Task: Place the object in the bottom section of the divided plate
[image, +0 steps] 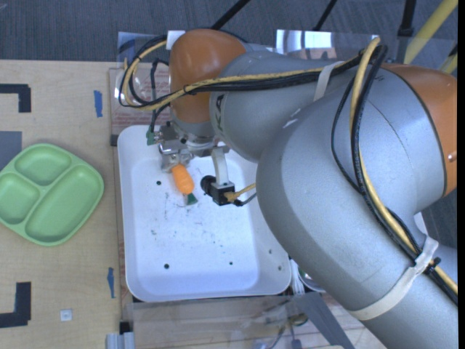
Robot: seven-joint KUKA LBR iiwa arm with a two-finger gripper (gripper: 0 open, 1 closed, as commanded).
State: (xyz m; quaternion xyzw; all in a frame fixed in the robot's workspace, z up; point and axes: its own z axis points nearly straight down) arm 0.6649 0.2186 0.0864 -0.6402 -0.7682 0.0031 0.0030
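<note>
- Over the white bin (pixel 145 267), I see my gripper (pixel 190 167) low, beside a small orange carrot (pixel 182 179) with its green tip; whether the fingers grasp it, I cannot tell.
- Leftward, the green divided plate (pixel 14 195) sits on the open bench, well apart; I judge the bin's left wall needs clearing first.

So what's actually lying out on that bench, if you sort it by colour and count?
Green: 1, the divided plate, on the wooden top left of the bin.
Orange: 1, a small carrot-like toy in the white bin, just under the gripper.
White: 1, the bin itself.
Total: 3
</note>
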